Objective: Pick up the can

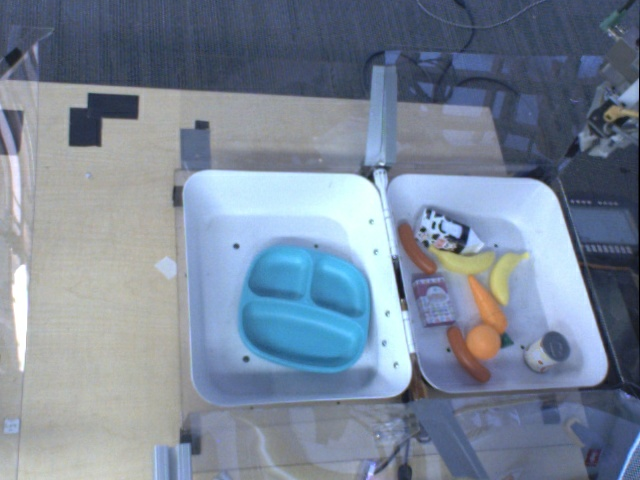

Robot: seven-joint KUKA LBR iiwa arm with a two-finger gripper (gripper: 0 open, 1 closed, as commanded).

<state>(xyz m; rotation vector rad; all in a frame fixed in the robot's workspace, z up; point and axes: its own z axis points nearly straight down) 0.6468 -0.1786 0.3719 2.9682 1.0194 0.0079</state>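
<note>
Currently the small cream-coloured metal can point(547, 351) lies tipped on its side in the near right corner of the right white bin point(560, 223), its dark end facing right. Far right, the end effector point(612, 128) hovers beyond the bin; its opening cannot be told.

Overhead slant onto both bins point(300, 193)

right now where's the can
In the camera view, the can lies on its side in the near right corner of the right bin, apart from the other items, with the orange its nearest neighbour to the left.
</note>
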